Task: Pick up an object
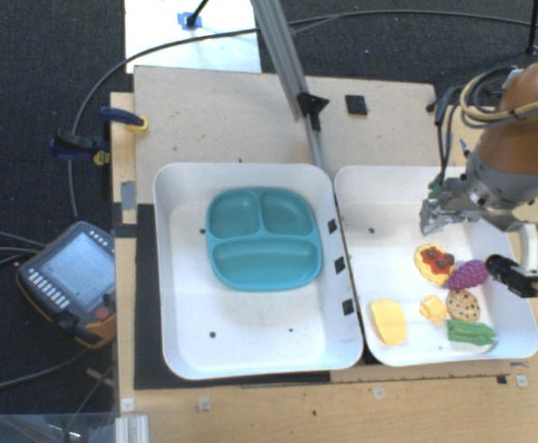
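Observation:
In the right bin lie several toy foods: a pizza slice, purple grapes, a cookie, a green pod, a small yellow piece and a yellow block. My gripper hangs over the right bin's upper right part, just above the pizza slice, with nothing visible between its fingers.
The left bin holds a teal divided plate. A grey pole slants across the board behind the bins. A teach pendant lies on the floor at left, with clamps on the board's left edge.

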{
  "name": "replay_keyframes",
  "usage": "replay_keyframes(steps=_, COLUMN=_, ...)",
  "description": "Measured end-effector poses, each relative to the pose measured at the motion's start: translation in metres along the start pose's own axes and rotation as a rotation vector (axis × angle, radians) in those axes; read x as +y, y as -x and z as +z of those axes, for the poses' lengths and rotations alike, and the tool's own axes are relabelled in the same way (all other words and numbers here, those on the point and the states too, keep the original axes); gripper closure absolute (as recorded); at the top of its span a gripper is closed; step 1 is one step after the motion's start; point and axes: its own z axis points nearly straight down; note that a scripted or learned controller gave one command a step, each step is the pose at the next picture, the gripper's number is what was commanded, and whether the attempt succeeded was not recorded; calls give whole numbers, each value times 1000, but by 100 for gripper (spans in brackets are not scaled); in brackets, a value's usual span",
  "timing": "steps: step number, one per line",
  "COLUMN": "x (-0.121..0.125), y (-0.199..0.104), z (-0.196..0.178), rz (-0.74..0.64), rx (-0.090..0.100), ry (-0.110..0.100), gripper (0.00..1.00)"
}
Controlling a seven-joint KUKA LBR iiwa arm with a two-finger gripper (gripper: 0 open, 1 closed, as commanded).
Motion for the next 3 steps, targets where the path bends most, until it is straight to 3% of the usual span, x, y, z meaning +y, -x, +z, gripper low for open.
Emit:
replay_keyframes(steps=2, x=8, y=-1, z=-110, rz=0, rx=0, ry=-1, gripper=100)
replay_keyframes(steps=3, x=0, y=-55, z=-103, rz=-4, rx=2, ry=-6, gripper=100)
